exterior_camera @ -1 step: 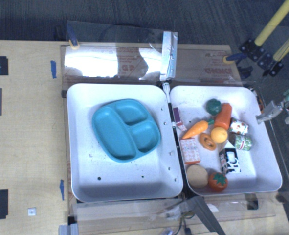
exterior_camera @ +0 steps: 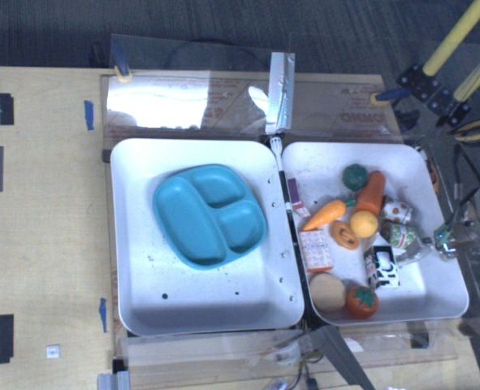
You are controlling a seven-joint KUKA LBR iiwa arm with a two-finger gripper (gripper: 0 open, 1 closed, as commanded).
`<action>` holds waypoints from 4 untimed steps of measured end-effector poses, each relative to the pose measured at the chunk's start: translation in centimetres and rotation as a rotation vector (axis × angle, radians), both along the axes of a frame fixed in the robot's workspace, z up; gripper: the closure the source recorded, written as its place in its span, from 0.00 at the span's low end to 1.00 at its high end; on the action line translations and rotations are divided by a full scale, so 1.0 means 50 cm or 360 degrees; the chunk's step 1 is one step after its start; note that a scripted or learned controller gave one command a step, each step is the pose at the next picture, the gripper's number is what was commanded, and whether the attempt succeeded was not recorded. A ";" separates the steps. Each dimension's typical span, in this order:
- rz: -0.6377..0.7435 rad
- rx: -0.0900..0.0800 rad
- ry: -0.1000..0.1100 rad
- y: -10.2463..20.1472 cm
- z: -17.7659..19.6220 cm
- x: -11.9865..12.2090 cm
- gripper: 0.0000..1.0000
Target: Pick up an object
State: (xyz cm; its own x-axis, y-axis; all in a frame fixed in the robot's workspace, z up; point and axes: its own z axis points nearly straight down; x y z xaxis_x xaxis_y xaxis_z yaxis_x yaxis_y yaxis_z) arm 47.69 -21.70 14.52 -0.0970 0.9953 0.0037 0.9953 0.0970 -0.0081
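Choosing: carrot (exterior_camera: 326, 214) in right bin (exterior_camera: 447, 287), likely light, stiff, smooth plastic.
Grip: across its thick middle.
Pincer: state impossible to tell.

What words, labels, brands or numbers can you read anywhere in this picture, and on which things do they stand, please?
None can be read for certain.
Clear panel behind the bins: faint reddish print, too blurred to read.
Flat card in the right bin: red and white print, too small.
Black and white packet: markings too small.
Small white cup: coloured pattern, no letters legible.
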 end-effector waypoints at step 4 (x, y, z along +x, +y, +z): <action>-0.0313 -0.0009 -0.0029 0.182 -0.094 0.037 1.00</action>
State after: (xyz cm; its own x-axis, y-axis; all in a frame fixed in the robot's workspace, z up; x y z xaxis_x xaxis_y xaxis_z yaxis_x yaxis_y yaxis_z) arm 49.52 -12.58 9.83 0.0995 0.9950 -0.0017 0.9950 -0.0994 0.0101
